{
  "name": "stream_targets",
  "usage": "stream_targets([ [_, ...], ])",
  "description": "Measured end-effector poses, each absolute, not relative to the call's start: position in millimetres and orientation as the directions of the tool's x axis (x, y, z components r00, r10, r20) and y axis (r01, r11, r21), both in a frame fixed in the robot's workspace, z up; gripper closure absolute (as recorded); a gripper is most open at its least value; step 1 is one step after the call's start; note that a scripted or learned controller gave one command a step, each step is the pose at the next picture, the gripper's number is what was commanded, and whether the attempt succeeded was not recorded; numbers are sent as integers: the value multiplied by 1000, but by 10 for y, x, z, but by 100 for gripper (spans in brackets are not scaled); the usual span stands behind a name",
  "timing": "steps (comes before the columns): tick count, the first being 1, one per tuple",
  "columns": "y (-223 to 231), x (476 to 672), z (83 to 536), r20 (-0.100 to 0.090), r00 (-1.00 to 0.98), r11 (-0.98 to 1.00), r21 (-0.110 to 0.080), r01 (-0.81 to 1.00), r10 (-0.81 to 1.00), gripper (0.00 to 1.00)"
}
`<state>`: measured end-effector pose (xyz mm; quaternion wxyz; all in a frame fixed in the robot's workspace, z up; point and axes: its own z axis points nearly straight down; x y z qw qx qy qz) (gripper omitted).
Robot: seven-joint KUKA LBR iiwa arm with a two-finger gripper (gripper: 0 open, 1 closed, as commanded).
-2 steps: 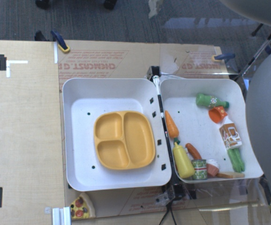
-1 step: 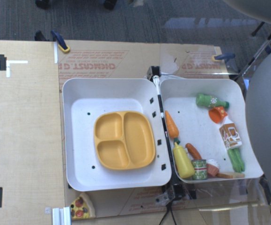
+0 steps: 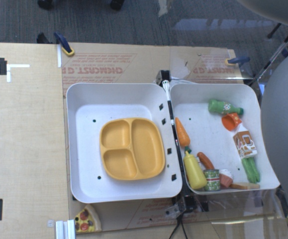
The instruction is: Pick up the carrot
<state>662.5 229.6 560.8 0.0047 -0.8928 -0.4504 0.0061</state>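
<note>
The carrot (image 3: 182,132) is a short orange toy lying along the left wall of the right bin (image 3: 211,94), its tip pointing up-left. It rests just above a yellow squeeze bottle (image 3: 194,170). The arm's grey body (image 3: 283,108) fills the right edge of the view, out of focus and well clear of the carrot.
The left bin (image 3: 84,133) holds a yellow three-compartment plate (image 3: 132,148). In the right bin lie a green bottle (image 3: 225,107), an orange piece (image 3: 232,121), a white-and-orange package (image 3: 244,143), a green vegetable (image 3: 252,169), a small sausage (image 3: 205,160) and a can (image 3: 212,179). A pizza toy (image 3: 85,221) sits on the bench.
</note>
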Motion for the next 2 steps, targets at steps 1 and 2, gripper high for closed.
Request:
stream_targets([
  [1, 2307, 6630, 5686, -7, 591, -591, -16, 806, 806, 100],
  [2, 2306, 6630, 5685, -7, 591, -591, -16, 806, 806, 0],
])
